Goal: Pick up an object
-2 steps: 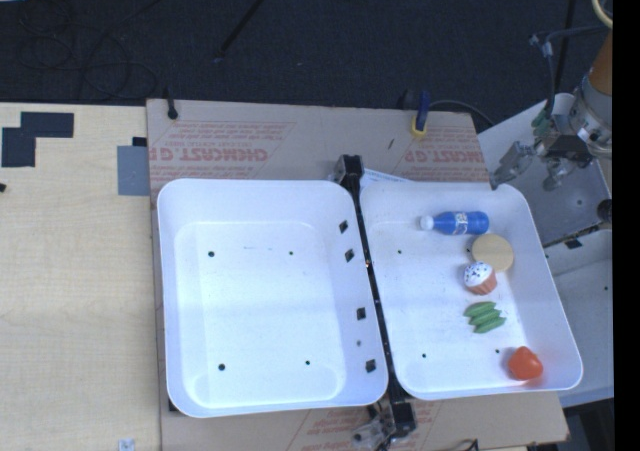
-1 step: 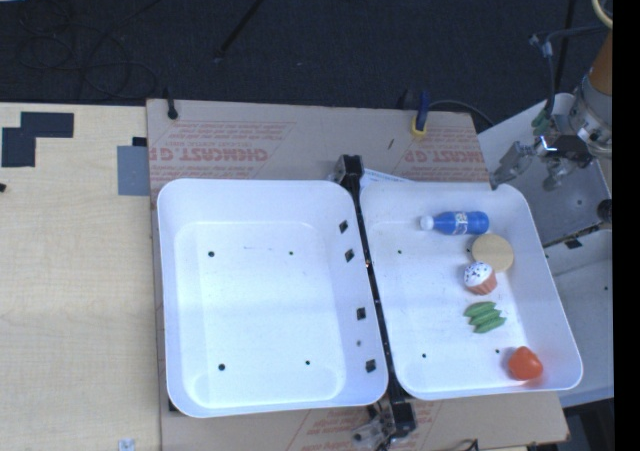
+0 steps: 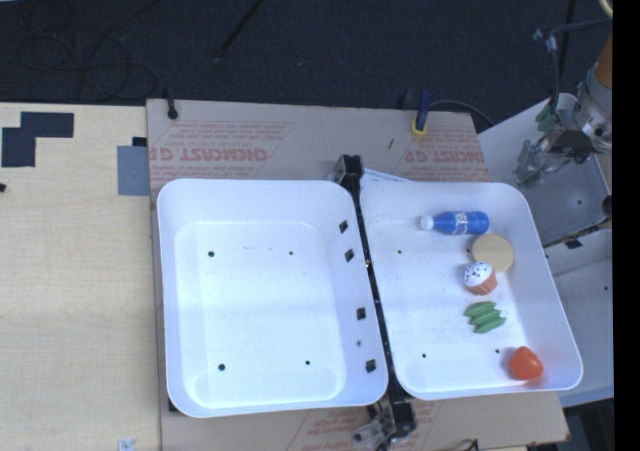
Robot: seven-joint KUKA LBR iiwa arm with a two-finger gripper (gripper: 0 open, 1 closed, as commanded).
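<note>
Five things sit along your right bin's [image 3: 400, 201] right edge: a blue bottle [image 3: 456, 223] lying down, a tan disc [image 3: 493, 252], a small cupcake [image 3: 480, 278], green pea pods [image 3: 485, 317] and an orange-red ball [image 3: 524, 364] in the near corner. Your gripper [image 3: 548, 151] hangs off past the far right corner, touching none of them; can't tell how it's set.

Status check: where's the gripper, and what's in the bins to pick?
Gripper parked beyond right bin. Bottle, disc, cupcake, green pods, tomato untouched. Nothing in the way.

The arm [image 3: 597, 99] is cut off by the right edge (end effector state unclear).
</note>
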